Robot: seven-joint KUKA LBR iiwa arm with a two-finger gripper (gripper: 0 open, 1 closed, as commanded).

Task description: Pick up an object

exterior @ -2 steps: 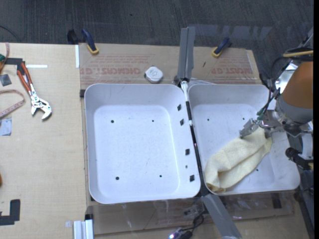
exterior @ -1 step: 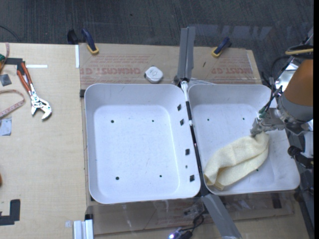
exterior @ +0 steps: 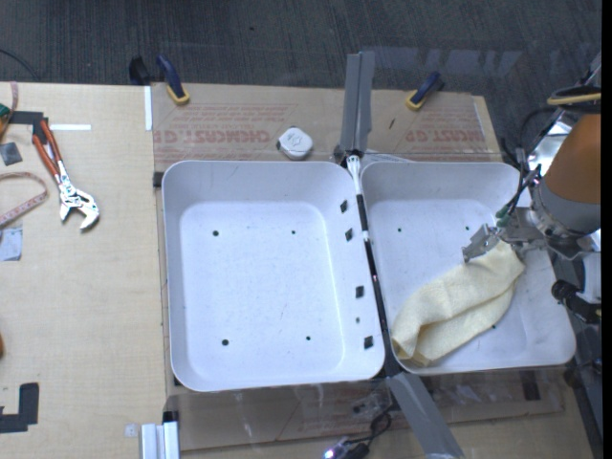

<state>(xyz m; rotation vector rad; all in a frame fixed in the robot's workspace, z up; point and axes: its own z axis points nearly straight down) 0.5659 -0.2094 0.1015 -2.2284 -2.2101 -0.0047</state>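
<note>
Gripper (exterior: 485, 242) low in right bin (exterior: 430, 194), near its right wall, fingers pinched on the upper corner of a pale yellow cloth (exterior: 454, 304). Cloth trails toward bin's front-left corner. Left bin (exterior: 258, 185) alongside.

Even, bright overhead light fills the frame; the white bins (exterior: 258, 275) glare mildly with soft shadows under their rims. Focus is sharp centrally, slightly soft toward the right edge.
</note>
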